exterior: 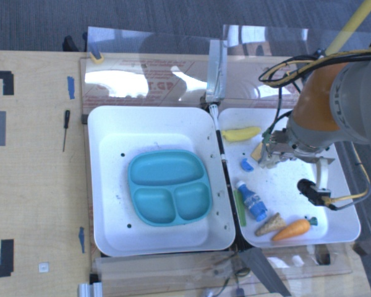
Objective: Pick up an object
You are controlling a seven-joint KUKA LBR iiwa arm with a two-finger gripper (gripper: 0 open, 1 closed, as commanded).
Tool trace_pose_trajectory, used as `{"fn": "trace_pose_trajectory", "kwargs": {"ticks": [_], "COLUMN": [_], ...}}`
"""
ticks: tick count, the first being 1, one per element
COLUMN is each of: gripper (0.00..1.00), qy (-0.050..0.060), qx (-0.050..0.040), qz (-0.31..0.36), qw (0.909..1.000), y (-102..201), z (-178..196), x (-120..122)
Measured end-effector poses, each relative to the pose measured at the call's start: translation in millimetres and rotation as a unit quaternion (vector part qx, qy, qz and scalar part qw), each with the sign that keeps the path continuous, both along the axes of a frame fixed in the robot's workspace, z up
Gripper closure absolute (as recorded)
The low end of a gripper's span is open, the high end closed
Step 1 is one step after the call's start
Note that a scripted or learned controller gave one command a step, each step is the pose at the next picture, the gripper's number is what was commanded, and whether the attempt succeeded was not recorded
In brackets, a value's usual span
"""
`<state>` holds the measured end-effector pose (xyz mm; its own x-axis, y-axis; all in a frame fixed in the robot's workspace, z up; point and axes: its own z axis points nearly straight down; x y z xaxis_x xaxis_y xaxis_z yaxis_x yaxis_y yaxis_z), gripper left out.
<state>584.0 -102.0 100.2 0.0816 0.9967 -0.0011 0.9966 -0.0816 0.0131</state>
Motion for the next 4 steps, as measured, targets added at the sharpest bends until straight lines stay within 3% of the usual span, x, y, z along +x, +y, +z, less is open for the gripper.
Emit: {"fn": "trace_pose_trajectory", "kwargs": {"ticks": [1, 2, 3, 4], "gripper": [0.00, 0.00, 1.00, 1.00], "qy": [0.001, 0.003, 0.001, 0.002], "qx": [0.0002, -0.0003, -0.0007, 0.0021], "qz": [0.000, 0.083, 0.084, 0.025], "qw": [1.0000, 0.9966, 0.9965, 0.9997], "y": [0, -19, -18, 67], "z": [-1, -12, 0, 89], "x": [-1, 52, 54, 39]}}
